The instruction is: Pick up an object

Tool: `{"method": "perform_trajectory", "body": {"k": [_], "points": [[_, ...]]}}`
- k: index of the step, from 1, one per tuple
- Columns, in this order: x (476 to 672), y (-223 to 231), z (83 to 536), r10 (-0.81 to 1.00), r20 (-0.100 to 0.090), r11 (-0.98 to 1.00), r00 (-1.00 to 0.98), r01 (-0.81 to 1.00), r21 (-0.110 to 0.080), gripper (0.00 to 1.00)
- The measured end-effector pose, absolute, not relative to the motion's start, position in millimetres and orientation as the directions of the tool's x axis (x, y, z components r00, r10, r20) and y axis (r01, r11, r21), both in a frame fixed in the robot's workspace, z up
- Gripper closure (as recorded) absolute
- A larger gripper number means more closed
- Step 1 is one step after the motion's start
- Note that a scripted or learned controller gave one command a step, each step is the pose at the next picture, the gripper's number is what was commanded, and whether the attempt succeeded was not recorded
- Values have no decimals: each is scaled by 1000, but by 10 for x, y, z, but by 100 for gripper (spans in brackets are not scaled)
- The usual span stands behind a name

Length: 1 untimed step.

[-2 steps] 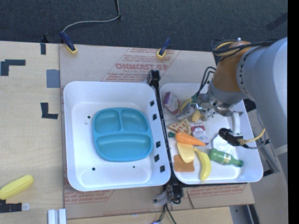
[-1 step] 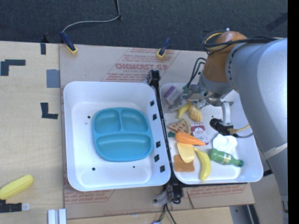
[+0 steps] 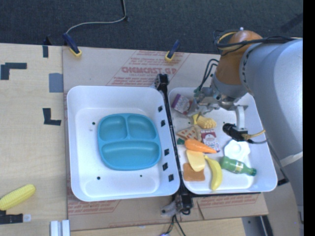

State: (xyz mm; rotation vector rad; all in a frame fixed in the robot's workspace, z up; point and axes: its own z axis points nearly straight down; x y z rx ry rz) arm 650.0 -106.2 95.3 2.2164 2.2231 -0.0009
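The right bin [image 3: 261, 178] holds several toy foods: an orange carrot [image 3: 199, 146], a yellow banana [image 3: 214, 173], a green bottle [image 3: 237, 166], a cheese wedge [image 3: 196, 160], a brown toast slice [image 3: 193, 173], a small red-and-white packet [image 3: 210, 140], a yellow corn piece [image 3: 204, 121], a waffle-like cracker [image 3: 187, 133], a white lump [image 3: 238, 149] and a purple wrapper [image 3: 181, 103]. My gripper [image 3: 205, 104] hangs low over the bin's far part, just above the corn piece and beside the wrapper. Its fingers are hidden by the wrist.
The left bin [image 3: 78, 107] holds a blue divided plate [image 3: 130, 140]. A yellow corn cob [image 3: 17, 195] lies on the bench at the lower left. Clamps [image 3: 73, 45] hold the cardboard sheet at the back. The grey arm [image 3: 280, 92] fills the right side.
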Motion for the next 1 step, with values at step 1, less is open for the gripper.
{"method": "perform_trajectory", "body": {"k": [1], "points": [[6118,-478,1849,1000,1,3,-3,1000,1,100]]}}
